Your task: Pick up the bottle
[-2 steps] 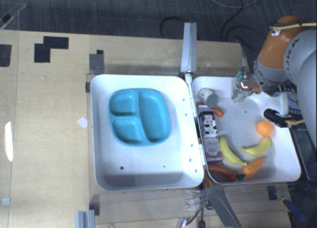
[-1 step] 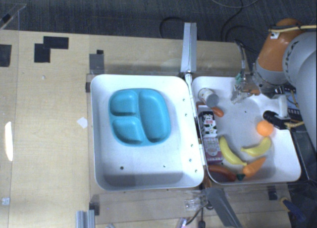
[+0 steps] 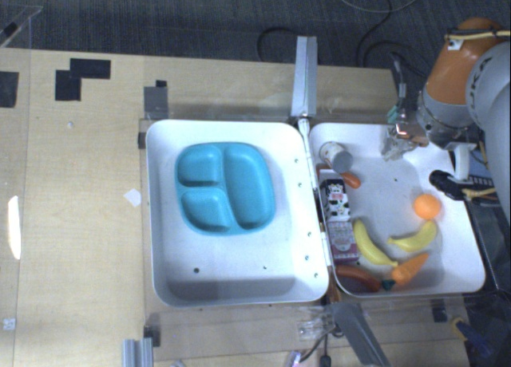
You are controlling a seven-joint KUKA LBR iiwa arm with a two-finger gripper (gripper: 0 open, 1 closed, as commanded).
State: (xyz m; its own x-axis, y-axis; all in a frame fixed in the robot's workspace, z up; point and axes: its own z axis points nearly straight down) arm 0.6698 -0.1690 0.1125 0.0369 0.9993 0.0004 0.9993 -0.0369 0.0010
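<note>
The bottle (image 3: 332,155) lies at the right bin's (image 3: 471,278) back-left corner, against its wall; the tool (image 3: 397,144) hangs right of the bottle, grip unreadable.

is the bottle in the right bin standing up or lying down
Lying down: the bottle rests on its side at the right bin's back left corner, its round end facing up-left.

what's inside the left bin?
A blue divided tray lies flat in the left bin, toward its far side. Nothing sits in its three compartments. Whatever is beneath the tray is covered, so I can't tell.
</note>
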